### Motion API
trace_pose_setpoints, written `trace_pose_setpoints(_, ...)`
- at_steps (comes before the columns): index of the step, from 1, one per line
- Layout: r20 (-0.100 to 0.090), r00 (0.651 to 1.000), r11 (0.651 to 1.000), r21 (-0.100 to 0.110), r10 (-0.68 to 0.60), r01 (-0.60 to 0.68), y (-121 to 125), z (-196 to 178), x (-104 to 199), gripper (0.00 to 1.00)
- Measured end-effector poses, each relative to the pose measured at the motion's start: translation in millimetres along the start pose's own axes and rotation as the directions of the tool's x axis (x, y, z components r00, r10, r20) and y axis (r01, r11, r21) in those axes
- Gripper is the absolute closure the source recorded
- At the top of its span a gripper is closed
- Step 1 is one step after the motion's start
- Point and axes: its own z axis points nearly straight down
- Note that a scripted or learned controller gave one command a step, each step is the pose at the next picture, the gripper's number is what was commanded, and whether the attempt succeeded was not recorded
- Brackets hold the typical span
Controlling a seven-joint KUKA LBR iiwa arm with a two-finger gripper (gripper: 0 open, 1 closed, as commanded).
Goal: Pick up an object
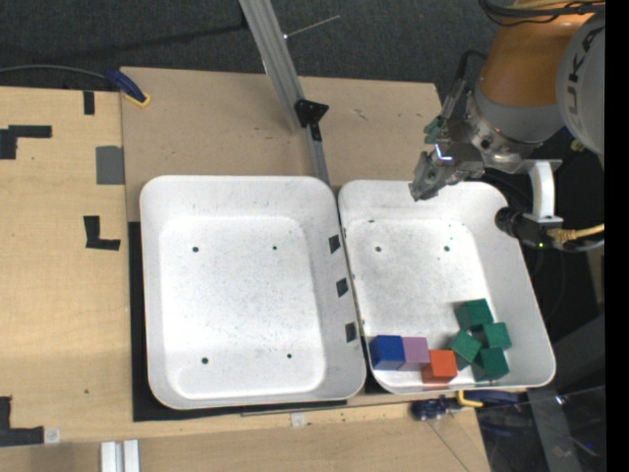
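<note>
Gripper (429,187), dark metal, hangs over the right bin's (521,293) twelve o'clock rim; finger opening cannot be determined. Blocky objects cluster at five o'clock: green pieces (482,337), orange block (441,364), lilac block (416,350), blue cube (387,351).

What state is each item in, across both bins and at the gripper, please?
gripper: above the right bin's far rim, nothing visibly held.
blue block: resting in the right bin, near edge.
purple block: beside the blue one.
orange block: resting by the purple one.
green blocks: clustered in the near right corner.
left bin: sitting flat.
</note>
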Motion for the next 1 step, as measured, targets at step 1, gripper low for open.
trace_pose_setpoints(1, 0.0, 1.0, 1.0, 0.001, 0.0, 0.0, 4.9, 7.4, 57.5, 1.0)
